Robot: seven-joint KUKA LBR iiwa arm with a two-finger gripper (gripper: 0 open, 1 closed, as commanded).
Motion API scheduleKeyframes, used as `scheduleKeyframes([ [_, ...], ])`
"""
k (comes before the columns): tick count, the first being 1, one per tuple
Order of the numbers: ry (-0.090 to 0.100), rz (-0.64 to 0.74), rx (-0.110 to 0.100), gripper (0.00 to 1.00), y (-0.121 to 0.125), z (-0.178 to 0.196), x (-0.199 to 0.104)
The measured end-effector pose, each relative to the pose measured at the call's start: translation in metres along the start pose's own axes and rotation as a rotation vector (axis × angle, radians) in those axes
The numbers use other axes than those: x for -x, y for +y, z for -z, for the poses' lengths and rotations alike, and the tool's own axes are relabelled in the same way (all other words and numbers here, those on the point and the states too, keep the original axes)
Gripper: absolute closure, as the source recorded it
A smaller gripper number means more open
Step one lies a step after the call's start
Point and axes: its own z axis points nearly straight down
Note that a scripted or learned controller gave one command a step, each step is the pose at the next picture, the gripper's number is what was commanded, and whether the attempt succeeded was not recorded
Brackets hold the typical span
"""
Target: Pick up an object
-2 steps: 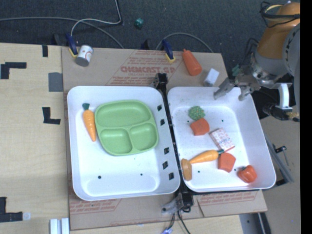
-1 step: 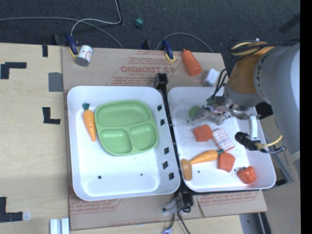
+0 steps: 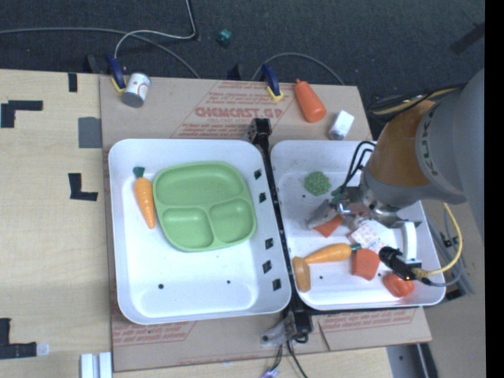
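The grey arm with its orange band (image 3: 402, 144) is reaching in over the right shallow white plastic bin (image 3: 293, 157), and its two-finger gripper (image 3: 329, 213) is hanging low inside that bin. The metal fingers (image 3: 321, 211) are pointing toward the bin's left wall and look spread somewhat apart, with nothing seen between them.

Taking the gripper as the landmark: a small orange-red wedge-shaped block (image 3: 327, 227) is lying just below the fingertips, touching or very nearly touching them, but whether it is gripped cannot be told. A round, bumpy green toy broccoli head (image 3: 317, 183) is sitting just above the fingertips, apart from them. A long orange toy carrot (image 3: 327, 253) is lying below the gripper, beside an orange-red cube (image 3: 365, 264). A rounded tan-orange piece (image 3: 302, 273) is resting below the carrot's left end. A small white printed card (image 3: 367, 232) is lying just right of the gripper, under the wrist.

Well to the left of the gripper, the left white bin (image 3: 126, 235) is holding a light green sectioned plastic plate (image 3: 205, 205) and a second orange toy carrot with a green top (image 3: 144, 198) beside it.
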Motion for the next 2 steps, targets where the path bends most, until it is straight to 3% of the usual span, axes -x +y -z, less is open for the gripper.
scheduleKeyframes([
  [1, -0.001, 0.0, 0.0, 0.0, 0.0127, -0.0002, -0.0097],
  [2, -0.001, 0.0, 0.0, 1.0, 0.0129, 0.0089, -0.01],
])
